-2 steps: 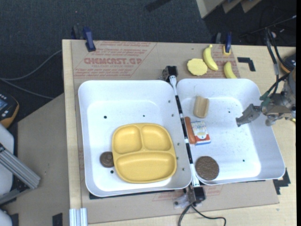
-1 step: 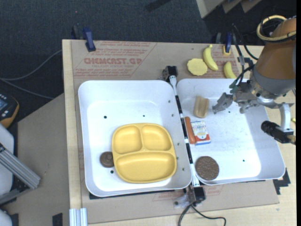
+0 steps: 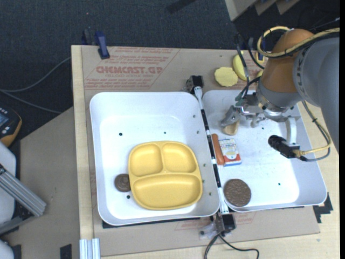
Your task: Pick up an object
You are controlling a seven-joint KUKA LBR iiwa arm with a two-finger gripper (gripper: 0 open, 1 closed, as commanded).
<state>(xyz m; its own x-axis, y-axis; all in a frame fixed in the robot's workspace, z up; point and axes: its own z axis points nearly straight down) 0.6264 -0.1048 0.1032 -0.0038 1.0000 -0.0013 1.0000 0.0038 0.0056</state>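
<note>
Camera view looks down on two white bins, and the arm (image 3: 302,58) reaches in from the right, bent low over the far-left corner of the right bin (image 3: 302,182). Its gripper (image 3: 233,118) points down towards a small tan piece (image 3: 232,128) that lies close to the bin's left wall. From here I cannot tell how the gripper is set, nor whether it has the tan piece.

My guess is that the pick is at the approach or the grab itself, with nothing lifted clear yet. The next move calls for a firm close on the piece and a straight lift away from the wall.

Other candidates sit in the same bin: a small card packet (image 3: 228,151) against the left wall, an orange stick (image 3: 216,149) just beside it, and a brown disc (image 3: 237,192) near the front-left corner. In the left bin (image 3: 108,117), a yellow divided tray (image 3: 164,175) lies towards the near edge.
</note>
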